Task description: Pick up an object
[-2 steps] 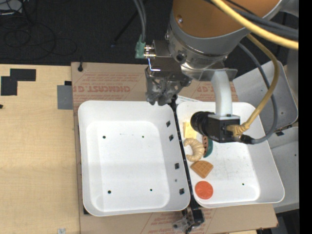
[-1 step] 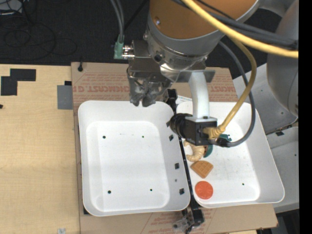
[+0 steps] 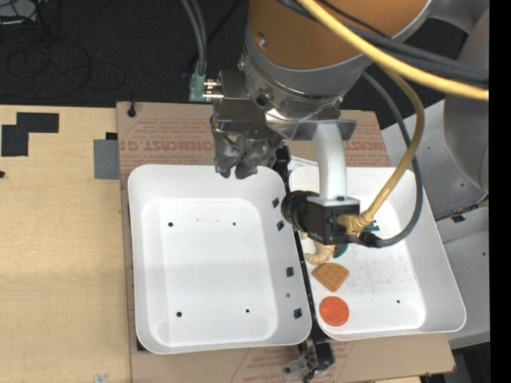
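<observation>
Toward the near-left corner of the right bin [image 3: 391, 282], camera view: 1 orange disc [image 3: 334, 310] lies flat, 1 tan wafer [image 3: 330, 275] just beyond it. Disc judged light, stiff, thin; grip across opposite edges. Round, no long axis; face up. Gripper [image 3: 242, 164] hangs over the left bin's [image 3: 207, 270] far rim, well apart; its opening cannot be told.
</observation>
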{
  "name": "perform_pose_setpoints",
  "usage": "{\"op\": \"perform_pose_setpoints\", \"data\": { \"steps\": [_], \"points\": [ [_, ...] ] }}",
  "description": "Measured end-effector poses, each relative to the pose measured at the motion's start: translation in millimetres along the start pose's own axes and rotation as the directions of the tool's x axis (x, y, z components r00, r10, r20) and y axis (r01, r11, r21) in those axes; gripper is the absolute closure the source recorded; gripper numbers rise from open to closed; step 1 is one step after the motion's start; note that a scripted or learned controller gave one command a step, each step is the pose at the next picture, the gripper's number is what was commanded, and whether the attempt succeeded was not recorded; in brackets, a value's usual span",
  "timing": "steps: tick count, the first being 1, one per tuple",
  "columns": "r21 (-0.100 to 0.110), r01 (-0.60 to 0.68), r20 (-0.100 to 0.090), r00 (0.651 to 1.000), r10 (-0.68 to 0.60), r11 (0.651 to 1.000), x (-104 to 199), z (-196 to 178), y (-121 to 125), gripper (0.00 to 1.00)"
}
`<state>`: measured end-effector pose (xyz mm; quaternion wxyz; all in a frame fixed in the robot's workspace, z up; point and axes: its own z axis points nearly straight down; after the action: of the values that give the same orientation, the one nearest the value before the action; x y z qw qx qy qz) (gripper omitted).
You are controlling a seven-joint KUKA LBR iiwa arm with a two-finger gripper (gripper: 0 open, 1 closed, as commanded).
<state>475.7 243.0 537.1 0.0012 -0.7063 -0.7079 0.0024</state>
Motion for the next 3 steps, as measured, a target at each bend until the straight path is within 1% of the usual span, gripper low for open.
{"op": "perform_pose_setpoints", "data": {
  "steps": [1,2,3],
  "points": [
    [0.015,-0.002,0.009,1.0,0.002,1.0,0.7,165.8,-1.4,1.0],
    [-0.005,-0.006,0.0,1.0,0.006,1.0,-47.4,125.2,1.1,1.0],
    [-0.002,-0.004,0.0,1.0,0.004,1.0,-45.4,127.4,0.7,0.0]
  ]
}}
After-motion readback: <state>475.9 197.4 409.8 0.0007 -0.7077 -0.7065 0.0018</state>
